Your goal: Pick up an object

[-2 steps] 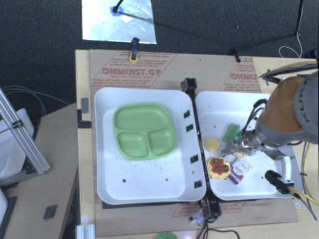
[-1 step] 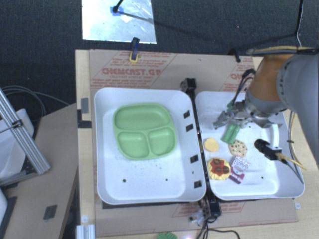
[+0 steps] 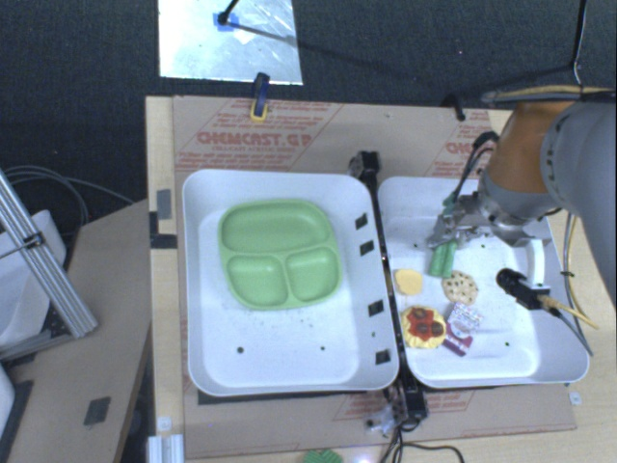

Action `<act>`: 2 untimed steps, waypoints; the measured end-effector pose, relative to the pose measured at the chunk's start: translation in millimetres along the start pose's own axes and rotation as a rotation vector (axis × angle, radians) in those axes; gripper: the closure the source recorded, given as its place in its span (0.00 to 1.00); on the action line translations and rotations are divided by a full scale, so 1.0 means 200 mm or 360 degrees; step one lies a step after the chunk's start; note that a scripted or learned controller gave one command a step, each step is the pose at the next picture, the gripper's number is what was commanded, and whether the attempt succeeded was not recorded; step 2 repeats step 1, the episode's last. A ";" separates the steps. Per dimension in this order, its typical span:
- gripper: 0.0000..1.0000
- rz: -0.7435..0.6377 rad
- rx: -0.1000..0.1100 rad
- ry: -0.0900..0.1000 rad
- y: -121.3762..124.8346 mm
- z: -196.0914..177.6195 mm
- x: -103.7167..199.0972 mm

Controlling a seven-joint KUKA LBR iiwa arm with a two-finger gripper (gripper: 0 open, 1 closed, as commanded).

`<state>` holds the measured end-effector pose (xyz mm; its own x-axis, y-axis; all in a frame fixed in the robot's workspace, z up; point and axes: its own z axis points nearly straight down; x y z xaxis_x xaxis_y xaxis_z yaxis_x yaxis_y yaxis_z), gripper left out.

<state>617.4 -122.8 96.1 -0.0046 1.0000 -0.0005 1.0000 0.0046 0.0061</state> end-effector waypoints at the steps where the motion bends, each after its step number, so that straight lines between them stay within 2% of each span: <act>1: 1.00 -0.0007 -0.0003 0.0003 -0.10 -0.47 0.26; 2: 1.00 -0.0007 -0.0003 0.0003 -0.10 -0.47 0.26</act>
